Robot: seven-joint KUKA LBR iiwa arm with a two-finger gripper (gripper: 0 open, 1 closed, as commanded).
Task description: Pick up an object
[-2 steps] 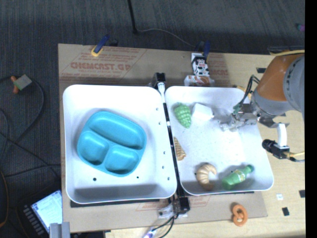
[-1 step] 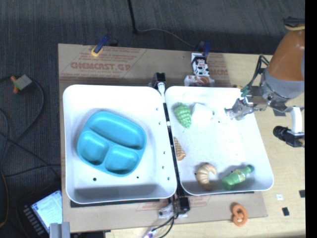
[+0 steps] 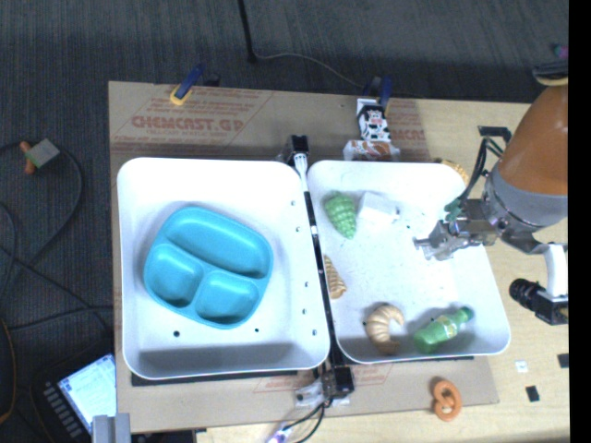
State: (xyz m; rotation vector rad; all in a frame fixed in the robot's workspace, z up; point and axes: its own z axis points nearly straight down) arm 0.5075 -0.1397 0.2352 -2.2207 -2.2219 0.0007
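Note:
My gripper [image 3: 437, 245] hangs over the right side of the right bin [image 3: 406, 178], with bare bin floor beneath it. A green bumpy object [image 3: 342, 215] lies at the bin's upper left, and a white block [image 3: 378, 207] sits just beside it. Near the front wall rest a tan croissant-like object [image 3: 383, 326] and a green bottle [image 3: 441, 329]. A tan ridged object [image 3: 332, 279] lies against the bin's left wall. All of them lie apart from the gripper.
The left bin [image 3: 138, 187] holds a blue divided tray [image 3: 208, 264]. An orange ring [image 3: 447, 398] lies on the bench in front of the right bin. A small cow figure [image 3: 372, 124] stands behind the bins. Clamps sit along the board's edges.

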